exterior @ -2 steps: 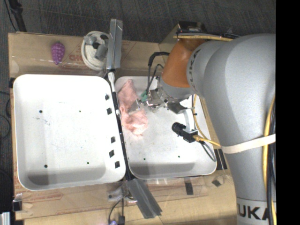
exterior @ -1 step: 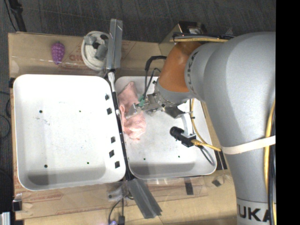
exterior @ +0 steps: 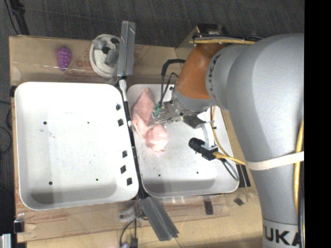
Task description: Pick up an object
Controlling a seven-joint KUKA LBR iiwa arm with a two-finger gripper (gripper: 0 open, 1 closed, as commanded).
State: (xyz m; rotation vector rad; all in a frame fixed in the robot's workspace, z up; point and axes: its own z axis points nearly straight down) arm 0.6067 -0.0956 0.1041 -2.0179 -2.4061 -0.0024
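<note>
Pink crumpled cloth point(exterior: 148, 122) lies against the left wall of the right bin point(exterior: 181, 182), and the gripper point(exterior: 161, 112) is down at its right edge; whether it is spread or pinching the cloth I cannot tell, so I judge this the grasping step, and the next move calls for a firm closure on a fold before lifting straight up. Counted: one cloth, two white bins with the left bin point(exterior: 67, 138) beside it, and on the bench behind, one purple grape-like toy point(exterior: 63, 57) and one white coil of cord point(exterior: 103, 53).

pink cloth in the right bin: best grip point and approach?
Judging from this view, take the pink cloth at its bunched lower lump, coming straight down. That end looks thickest, so there are folds to pinch, and it sits farther from the bin divider than the flatter upper end. The tool is above the cloth.
</note>
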